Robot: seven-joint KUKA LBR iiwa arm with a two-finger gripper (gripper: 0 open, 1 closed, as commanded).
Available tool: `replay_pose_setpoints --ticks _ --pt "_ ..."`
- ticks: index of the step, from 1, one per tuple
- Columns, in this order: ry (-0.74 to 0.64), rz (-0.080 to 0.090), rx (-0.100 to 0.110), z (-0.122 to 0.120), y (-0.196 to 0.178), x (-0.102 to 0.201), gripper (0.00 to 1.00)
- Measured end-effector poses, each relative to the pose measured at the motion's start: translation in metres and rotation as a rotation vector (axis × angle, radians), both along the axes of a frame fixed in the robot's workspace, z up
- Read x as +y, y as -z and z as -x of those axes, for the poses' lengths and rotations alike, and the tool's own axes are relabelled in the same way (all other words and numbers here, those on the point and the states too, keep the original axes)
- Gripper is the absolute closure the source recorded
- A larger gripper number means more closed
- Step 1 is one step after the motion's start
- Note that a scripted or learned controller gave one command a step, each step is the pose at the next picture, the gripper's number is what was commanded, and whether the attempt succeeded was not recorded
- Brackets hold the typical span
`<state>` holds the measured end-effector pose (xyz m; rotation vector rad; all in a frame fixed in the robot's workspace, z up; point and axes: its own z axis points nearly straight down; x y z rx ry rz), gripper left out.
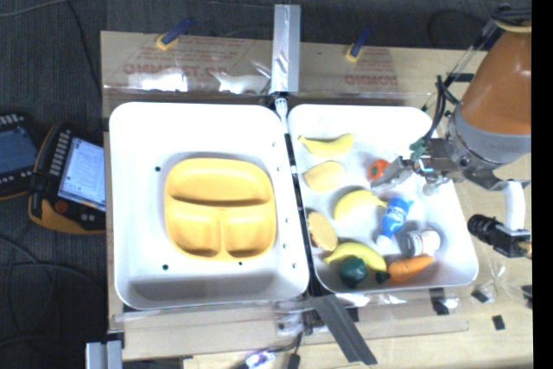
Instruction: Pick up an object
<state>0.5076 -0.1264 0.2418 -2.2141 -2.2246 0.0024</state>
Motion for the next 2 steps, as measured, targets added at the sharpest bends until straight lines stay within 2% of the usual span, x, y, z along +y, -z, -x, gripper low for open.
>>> replay_pose_setpoints --ticks 1,2 --pt "-0.064 0.004 -0.013 -0.0284 0.1522 -0.0277 0.00" --pt "-0.064 0.001 -0.016 -0.0301 0.1429 -0.0270 1.00"
